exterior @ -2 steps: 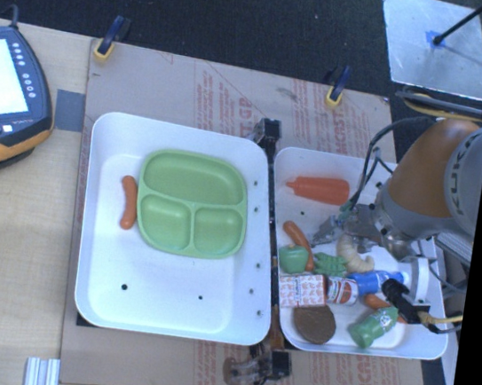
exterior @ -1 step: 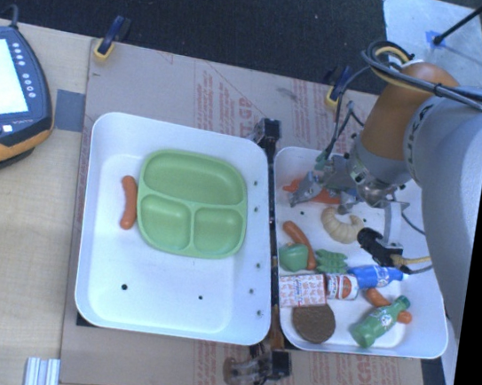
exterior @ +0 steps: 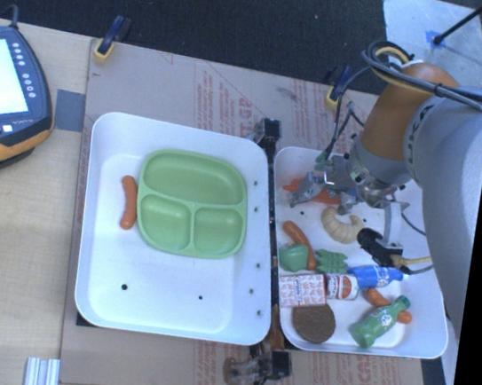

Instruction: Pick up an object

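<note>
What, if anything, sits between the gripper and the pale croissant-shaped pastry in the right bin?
Nothing visible does. The gripper hangs over the back of the right white bin, and the pale croissant-shaped pastry lies just to its near right with bare bin floor between. A small orange piece lies on the gripper's far side.

The bench is bearing 2 white bins [exterior: 95, 237]. The left one is holding 1 green divided tray [exterior: 193, 203] and 1 orange sausage [exterior: 128, 201]. The right one is holding 1 croissant [exterior: 342, 224], 2 bottles [exterior: 378, 321], 1 brown disc [exterior: 313, 323] and 1 red-and-white packet [exterior: 301, 288].
</note>
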Robot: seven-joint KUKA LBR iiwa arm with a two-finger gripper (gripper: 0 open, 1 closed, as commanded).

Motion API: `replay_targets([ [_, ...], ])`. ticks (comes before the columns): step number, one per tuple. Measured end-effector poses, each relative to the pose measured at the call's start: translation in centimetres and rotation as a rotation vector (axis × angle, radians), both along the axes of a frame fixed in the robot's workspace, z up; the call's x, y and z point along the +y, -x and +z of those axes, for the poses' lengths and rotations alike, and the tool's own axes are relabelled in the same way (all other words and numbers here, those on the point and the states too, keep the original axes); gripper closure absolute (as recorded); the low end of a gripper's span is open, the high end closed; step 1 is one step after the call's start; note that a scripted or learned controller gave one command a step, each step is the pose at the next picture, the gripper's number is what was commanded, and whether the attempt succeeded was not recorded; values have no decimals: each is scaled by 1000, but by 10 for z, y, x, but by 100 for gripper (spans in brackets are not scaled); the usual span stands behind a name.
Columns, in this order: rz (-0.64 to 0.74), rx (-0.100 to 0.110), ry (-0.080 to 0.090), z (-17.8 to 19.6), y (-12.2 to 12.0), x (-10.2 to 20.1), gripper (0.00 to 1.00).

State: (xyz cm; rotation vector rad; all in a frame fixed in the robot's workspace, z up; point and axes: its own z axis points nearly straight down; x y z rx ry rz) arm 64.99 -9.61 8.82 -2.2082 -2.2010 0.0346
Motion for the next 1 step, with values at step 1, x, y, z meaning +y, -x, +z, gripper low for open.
replay_targets([
  [1, 1, -1, -4, 0, 0, -33, 0],
])
